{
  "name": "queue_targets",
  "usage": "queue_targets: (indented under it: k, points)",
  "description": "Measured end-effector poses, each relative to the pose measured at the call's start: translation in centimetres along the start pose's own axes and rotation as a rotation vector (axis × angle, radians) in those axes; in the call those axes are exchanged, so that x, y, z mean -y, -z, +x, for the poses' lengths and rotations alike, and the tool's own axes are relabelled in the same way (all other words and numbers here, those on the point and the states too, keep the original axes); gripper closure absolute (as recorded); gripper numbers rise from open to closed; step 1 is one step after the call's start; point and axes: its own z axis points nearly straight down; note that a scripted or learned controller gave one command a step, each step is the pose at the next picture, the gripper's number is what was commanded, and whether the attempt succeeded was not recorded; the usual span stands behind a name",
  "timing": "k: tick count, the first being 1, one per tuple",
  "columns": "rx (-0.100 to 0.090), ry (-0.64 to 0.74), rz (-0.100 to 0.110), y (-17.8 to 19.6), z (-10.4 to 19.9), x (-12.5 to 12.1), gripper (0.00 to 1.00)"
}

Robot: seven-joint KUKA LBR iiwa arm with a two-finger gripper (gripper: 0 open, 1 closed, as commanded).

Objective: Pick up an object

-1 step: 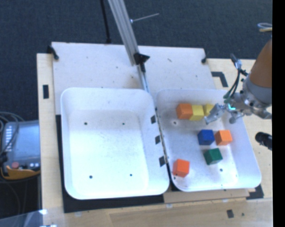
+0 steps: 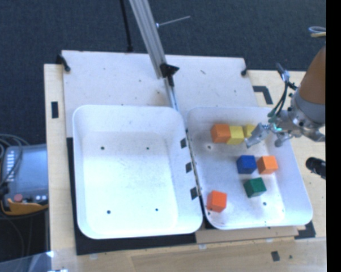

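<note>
White plastic made both bins: the left bin (image 2: 131, 169) lay bare of blocks, and the right bin (image 2: 292, 208) held all six of them. Next in size was the grey arm (image 2: 312, 95), which came in from the right side over the far right corner of the right bin. Its gripper (image 2: 265, 134) hung low at the far edge of that bin, with the two fingers spread apart and nothing between them.

A row of three blocks lay along the far side: an orange block (image 2: 220, 133) at the left end, a yellow block (image 2: 237, 135) touching it, and a second yellow block (image 2: 250, 131) at the right end, partly hidden by the nearer finger. The row ran left to right, and its right end met the gripper. So this second yellow block was the nearest thing to the fingers, just beside them toward the left; I could not tell if a finger touched it.

Toward the viewer from the gripper sat a blue block (image 2: 246, 164) and a small orange block (image 2: 267, 164) touching each other, then a green block (image 2: 254, 187), and well apart, near the bin's left wall, another orange block (image 2: 216, 200).

In my judgement, the coming move depended on a small shift to the left, so that the fingers would come on both sides of the end yellow block before closing.
</note>
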Motion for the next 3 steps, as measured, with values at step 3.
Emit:
queue_targets:
  k: [3]
  points:
    - [0.001, -0.006, 0.000, -11.4, -0.7, -0.3, 0.00]
